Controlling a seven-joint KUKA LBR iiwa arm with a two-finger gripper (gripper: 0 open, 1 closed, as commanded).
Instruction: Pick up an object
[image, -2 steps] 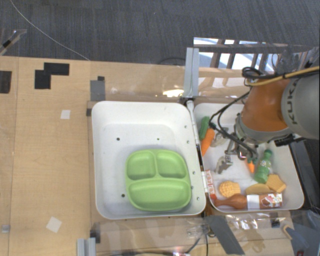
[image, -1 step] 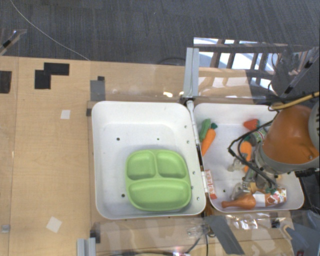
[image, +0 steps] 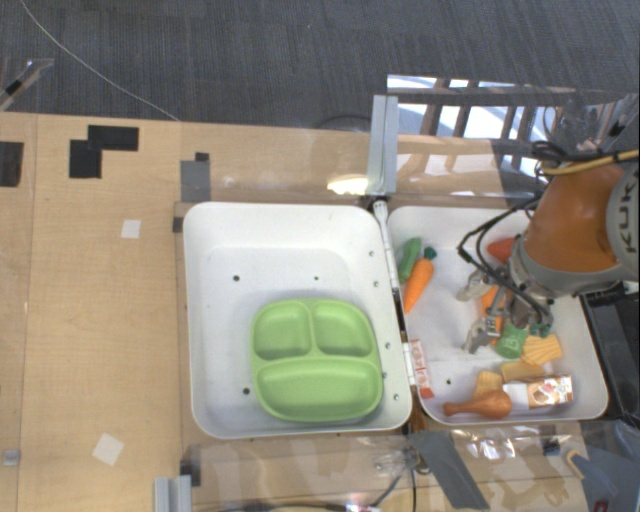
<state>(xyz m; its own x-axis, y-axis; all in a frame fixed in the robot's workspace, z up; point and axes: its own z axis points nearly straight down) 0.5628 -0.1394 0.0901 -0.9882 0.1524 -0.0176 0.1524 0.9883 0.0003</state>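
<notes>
Pincer low in right bin over crowded toy food, open or closed I cannot tell, just beside green piece and yellow waffle; risk: tight clutter makes it clip a neighbour or close on nothing.

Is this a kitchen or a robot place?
Probably a robot lab, not a kitchen. A robot arm reaches over two white bins on a wooden bench, and the food, like the carrot, looks like toys.
</notes>
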